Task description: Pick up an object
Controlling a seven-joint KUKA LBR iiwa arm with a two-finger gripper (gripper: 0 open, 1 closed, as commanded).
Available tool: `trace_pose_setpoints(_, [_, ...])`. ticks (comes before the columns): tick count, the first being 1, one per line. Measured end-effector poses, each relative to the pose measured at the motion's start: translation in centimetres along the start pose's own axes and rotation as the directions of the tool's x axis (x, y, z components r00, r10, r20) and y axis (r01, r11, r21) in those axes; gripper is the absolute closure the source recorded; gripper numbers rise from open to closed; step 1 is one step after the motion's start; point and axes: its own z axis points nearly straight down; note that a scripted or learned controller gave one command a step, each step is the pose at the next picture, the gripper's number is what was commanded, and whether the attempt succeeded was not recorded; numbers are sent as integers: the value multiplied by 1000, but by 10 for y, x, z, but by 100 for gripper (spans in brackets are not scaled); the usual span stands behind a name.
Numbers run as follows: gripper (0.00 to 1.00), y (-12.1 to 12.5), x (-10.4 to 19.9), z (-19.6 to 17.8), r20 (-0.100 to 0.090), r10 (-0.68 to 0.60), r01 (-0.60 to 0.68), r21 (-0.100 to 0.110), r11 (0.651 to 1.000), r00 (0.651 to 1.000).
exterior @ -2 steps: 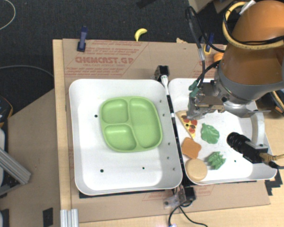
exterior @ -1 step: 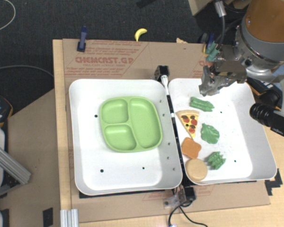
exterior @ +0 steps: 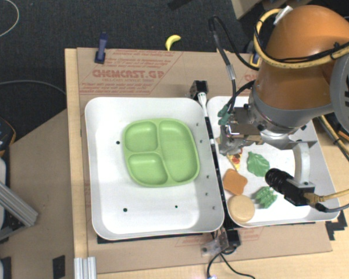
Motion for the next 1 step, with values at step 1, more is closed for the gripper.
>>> trace_pose_setpoints(1, [100,1,-53,-80,-1,4,-4,-24,1000,1000])
